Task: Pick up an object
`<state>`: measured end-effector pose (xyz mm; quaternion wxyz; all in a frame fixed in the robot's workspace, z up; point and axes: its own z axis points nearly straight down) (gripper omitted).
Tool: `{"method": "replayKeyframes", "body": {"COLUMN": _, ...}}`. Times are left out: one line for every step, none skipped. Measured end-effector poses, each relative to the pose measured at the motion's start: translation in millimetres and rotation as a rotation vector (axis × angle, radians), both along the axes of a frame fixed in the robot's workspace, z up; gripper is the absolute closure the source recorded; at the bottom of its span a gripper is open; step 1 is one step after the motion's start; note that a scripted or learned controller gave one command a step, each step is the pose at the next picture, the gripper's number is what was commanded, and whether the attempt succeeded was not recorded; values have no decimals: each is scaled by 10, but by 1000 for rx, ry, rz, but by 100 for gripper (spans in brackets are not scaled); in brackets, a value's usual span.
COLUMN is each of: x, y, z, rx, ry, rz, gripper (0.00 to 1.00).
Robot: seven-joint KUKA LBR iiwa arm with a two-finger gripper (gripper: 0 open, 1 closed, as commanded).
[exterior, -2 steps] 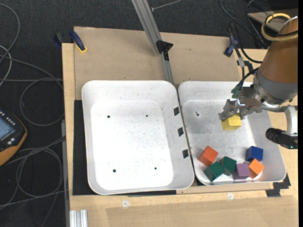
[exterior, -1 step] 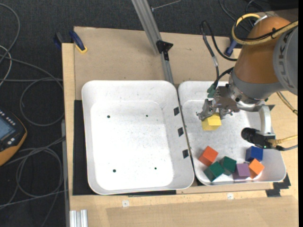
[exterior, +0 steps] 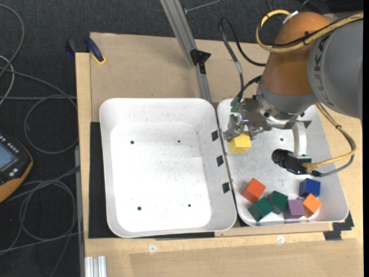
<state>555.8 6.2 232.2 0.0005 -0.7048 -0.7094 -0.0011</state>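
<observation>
1. Over the right bin (exterior: 326, 133), near its far left corner, the gripper (exterior: 241, 133) hangs right on top of the yellow block (exterior: 240, 143). The block sits tilted at the tip of the tool, touching it or very nearly so.
2. From the camera view I cannot tell whether the gripper is closed on the block or only resting against it, because the wrist hides the contact.
3. My judgement on progress: the approach is done and a target looks chosen, but a secure grasp and a clear lift off the bin floor are not confirmed. Both remain to be shown.
4. The yellow block is a small, flat-faced cube with a matt, plain surface and crisp edges. It looks rigid and light, and a tilted cube could slip out of a pinch.
5. Well apart from it, a cluster lies along the near edge of the same bin: a red-orange block (exterior: 253, 189), two dark green blocks (exterior: 260, 208) and (exterior: 279, 201), a purple block (exterior: 295, 208), an orange block (exterior: 312, 203) and a blue block (exterior: 309, 187). All are similar matt cubes, several of them touching.
6. Both the right bin and the left bin (exterior: 161, 172) are shallow white trays with rounded corners and smooth, lightly speckled floors.
</observation>
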Motion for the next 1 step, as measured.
{"method": "replayKeyframes", "body": {"x": 84, "y": 519, "z": 127, "rx": 1, "ry": 0, "rz": 1, "gripper": 100}}
